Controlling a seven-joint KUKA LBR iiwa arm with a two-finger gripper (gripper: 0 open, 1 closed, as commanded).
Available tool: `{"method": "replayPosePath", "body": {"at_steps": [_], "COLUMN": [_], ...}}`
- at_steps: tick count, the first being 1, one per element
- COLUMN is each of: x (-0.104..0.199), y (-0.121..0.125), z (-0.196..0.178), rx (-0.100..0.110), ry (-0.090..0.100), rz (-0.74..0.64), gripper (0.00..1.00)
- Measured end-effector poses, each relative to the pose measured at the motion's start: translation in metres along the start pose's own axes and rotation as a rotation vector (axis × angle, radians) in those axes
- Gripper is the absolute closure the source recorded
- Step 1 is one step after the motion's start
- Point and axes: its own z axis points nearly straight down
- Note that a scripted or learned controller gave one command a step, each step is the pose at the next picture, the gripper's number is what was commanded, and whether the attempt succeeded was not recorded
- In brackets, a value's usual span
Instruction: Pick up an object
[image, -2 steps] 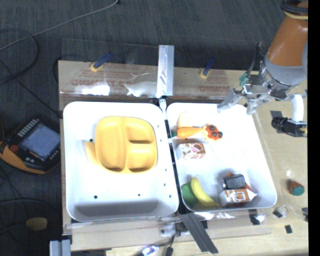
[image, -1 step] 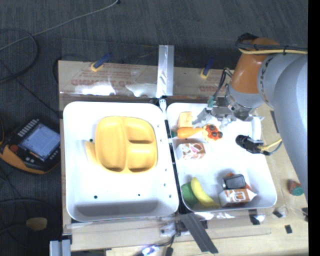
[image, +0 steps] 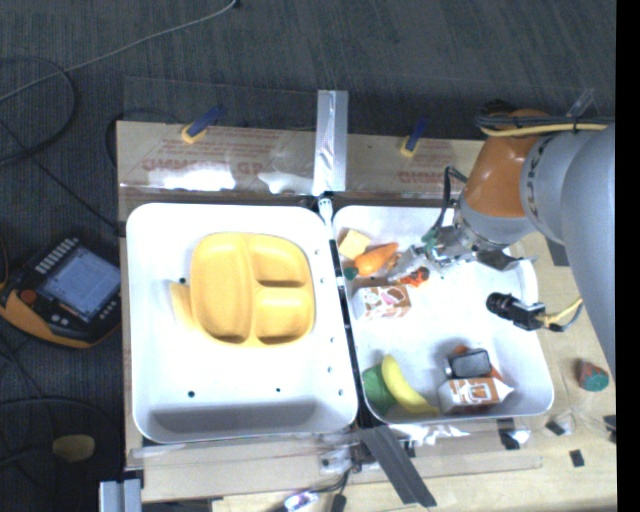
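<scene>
Now the gripper (image: 432, 248) hangs low over the right bin's (image: 530, 385) far edge, beside the carrot (image: 376, 259); I cannot tell how its fingers sit. Seemingly reaching: next, close squarely round it.

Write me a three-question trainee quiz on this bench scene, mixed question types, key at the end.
1. True or false: the yellow tray lies in the left bin.
2. Multiple choice: the banana lies in the right bin's a) far left corner, b) near left corner, c) far right corner.
3. Fill in: the gripper is over the ___ bin, beside the carrot.

Key: 1 true; 2 b; 3 right.
</scene>
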Motion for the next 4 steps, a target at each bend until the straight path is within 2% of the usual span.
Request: {"method": "replayPosePath", "body": {"at_steps": [1, 2, 3, 4], "x": [0.000, -0.024, 0.070, 0.078], "y": [0.001, 0.004, 0.019, 0.033], "z": [-0.010, -0.020, -0.095, -0.121], "rx": [-0.002, 0.009, 0.008, 0.009], "ry": [0.002, 0.002, 0.006, 0.003], "rz": [0.000, -0.136, -0.151, -0.245], "gripper": [1.00, 1.00, 1.00, 1.00]}}
